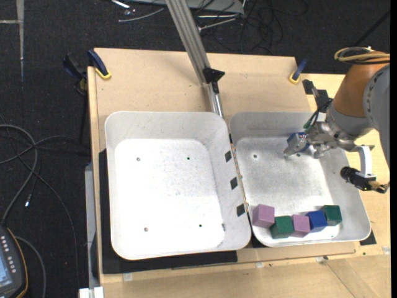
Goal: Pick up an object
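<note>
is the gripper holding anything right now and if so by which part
It cannot be told. The gripper hovers over the far part of the right bin, well away from the blocks along the near edge, and nothing visible sits between its fingertips.

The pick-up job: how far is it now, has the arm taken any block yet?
Nothing looks picked yet. All five blocks lie in a row at the near edge of the right bin: purple block, green block, pink block, blue block, dark green block. The hand sits over the far part of that bin, apart from them. Still left: reach a block, grip it, lift.
</note>
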{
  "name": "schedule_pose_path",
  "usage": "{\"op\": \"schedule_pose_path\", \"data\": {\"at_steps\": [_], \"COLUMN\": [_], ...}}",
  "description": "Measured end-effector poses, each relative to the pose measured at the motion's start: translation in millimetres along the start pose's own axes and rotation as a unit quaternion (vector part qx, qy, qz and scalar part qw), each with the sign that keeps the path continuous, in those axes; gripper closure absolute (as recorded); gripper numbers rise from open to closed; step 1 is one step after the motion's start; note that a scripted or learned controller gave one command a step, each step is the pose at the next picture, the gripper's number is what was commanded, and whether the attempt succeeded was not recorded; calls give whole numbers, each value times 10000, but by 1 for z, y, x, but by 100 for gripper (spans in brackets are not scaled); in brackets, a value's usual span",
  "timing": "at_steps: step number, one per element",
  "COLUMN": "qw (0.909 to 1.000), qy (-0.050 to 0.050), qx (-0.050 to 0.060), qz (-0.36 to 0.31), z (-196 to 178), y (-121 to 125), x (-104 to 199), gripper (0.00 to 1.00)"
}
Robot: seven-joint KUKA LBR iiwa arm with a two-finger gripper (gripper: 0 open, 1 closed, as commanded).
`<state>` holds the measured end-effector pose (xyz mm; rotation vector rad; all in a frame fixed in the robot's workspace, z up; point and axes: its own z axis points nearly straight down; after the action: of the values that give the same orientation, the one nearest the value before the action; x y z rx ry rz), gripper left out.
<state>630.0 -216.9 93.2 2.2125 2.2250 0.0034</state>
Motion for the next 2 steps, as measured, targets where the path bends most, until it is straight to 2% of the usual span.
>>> {"op": "schedule_pose_path", "data": {"at_steps": [1, 2], "qw": [10000, 10000], "qy": [9, -14], "qx": [-11, 5], "qz": [-12, 1], "z": [-3, -13], "y": [49, 47], "x": [53, 48], "gripper": [0, 100]}}
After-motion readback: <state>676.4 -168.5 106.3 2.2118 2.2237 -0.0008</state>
